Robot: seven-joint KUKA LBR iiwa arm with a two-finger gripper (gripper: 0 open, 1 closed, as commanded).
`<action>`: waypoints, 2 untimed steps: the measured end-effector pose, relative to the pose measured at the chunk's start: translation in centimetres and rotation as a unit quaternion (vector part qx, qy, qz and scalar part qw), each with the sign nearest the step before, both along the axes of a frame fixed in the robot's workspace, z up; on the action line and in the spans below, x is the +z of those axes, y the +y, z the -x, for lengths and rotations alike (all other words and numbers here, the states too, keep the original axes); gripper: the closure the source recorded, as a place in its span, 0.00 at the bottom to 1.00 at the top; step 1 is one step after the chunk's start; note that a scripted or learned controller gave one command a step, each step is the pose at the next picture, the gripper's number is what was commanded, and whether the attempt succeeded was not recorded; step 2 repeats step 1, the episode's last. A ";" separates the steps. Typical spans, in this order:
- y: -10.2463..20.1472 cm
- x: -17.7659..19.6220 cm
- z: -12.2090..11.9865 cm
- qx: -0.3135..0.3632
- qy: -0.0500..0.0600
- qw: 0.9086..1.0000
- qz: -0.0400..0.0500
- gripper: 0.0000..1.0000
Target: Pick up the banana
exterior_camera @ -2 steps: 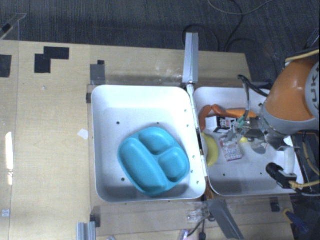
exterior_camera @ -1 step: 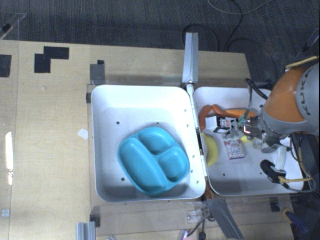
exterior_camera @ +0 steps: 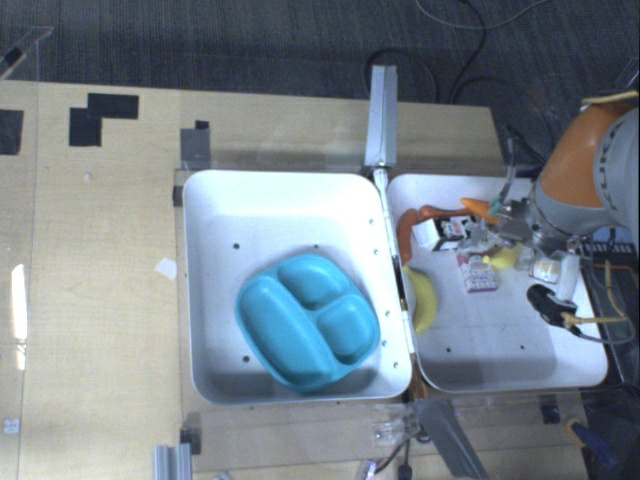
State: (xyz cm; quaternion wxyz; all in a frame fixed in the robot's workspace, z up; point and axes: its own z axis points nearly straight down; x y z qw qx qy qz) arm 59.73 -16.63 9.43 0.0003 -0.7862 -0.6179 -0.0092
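The yellow banana [exterior_camera: 425, 299] lies in the right bin [exterior_camera: 500, 358], against its left wall and close to the divider between the bins. My gripper [exterior_camera: 492, 236] hangs over the upper middle of that bin, to the right of the banana and a little farther back, above a cluster of small items. It is apart from the banana. The grey arm with its orange band [exterior_camera: 585, 158] reaches in from the right.
Around the gripper lie a white box [exterior_camera: 430, 233], an orange curved piece [exterior_camera: 405, 230], a carrot-like piece [exterior_camera: 476, 206], a pink-and-white packet [exterior_camera: 479, 274] and a small yellow item [exterior_camera: 502, 260]. A blue divided plate [exterior_camera: 305, 320] sits in the left bin [exterior_camera: 215, 268].
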 end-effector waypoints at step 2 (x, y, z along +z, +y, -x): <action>-0.3 1.6 -0.5 0.001 -0.010 1.000 0.006 1.00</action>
